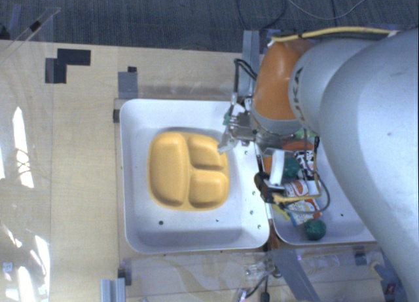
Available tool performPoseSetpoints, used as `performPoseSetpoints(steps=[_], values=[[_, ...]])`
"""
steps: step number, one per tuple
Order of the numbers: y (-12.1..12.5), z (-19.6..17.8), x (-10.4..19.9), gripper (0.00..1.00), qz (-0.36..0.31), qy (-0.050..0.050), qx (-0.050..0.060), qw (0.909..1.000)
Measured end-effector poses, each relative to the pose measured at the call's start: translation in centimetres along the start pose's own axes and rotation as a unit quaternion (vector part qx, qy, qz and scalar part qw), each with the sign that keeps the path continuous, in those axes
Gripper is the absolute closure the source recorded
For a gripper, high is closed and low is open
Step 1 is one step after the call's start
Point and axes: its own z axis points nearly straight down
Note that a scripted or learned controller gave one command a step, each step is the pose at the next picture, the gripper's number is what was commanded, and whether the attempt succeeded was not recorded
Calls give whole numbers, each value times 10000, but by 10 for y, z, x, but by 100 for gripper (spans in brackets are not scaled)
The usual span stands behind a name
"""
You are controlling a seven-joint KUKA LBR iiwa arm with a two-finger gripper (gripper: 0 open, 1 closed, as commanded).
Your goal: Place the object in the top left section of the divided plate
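Note:
A yellow divided plate [171, 166] lies in the left white bin [141, 228], with one long section on its left and two smaller ones on its right. All three sections look bare. My gripper [228, 138] hangs at the plate's upper right corner, just over the rim of the upper small section. I see nothing in it from this angle. The arm's orange band [275, 88] and grey body cover most of the right bin [340, 232].
In the right bin, beside the wrist, lie a green ball [315, 229] and a crumpled orange-and-white packet [300, 190]. The left bin's floor is bare white around the plate. A clear sheet [26, 163] covers the bench at the left.

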Motion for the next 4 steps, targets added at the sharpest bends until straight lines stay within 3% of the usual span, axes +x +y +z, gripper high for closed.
performPoseSetpoints(steps=[1, 2, 3, 4], values=[[4, -11, -22, 100, 121, -128, -15, 9998], [-62, -41, -49, 100, 397, 43, 79, 9992], [-85, -40, -91, 100, 178, 44, 85, 9998], [-83, -51, -90, 100, 165, 51, 65, 9998]])
